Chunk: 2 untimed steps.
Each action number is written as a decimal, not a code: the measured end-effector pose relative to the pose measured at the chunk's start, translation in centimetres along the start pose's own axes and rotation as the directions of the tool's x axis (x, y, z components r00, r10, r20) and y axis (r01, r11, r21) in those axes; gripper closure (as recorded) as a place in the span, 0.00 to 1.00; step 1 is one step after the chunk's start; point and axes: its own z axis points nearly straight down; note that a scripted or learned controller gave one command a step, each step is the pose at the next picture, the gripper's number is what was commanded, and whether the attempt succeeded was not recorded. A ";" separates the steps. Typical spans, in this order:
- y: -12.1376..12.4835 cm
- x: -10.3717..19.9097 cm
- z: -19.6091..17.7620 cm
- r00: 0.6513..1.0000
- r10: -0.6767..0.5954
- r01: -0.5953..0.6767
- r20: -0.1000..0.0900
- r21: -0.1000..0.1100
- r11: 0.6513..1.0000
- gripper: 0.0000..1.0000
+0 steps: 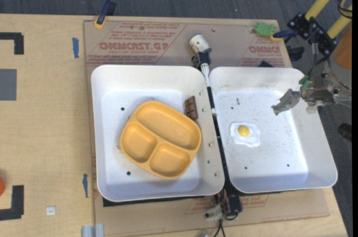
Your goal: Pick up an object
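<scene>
We see two shallow white bins: the left bin [106, 118] and the right bin [291, 157]. A big yellow plastic tray with three parts [161, 138] hides most of a small brown block [191, 108]. A toy fried egg [245, 134] lies in the right bin. The grey gripper [288, 100] hangs above it, holding nothing; we cannot tell how wide it is.

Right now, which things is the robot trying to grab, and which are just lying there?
For the job:
end effector
egg
yellow tray
brown piece

Just lying about:
blue clamp
green clamp
tape
</scene>
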 end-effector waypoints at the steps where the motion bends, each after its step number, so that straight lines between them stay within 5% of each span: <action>1: -5.3 2.9 14.9 0.986 0.168 -0.168 0.000 0.000 0.986 0.00; 2: 0.6 -1.1 14.9 1.000 -0.005 0.005 0.001 -0.003 1.000 0.00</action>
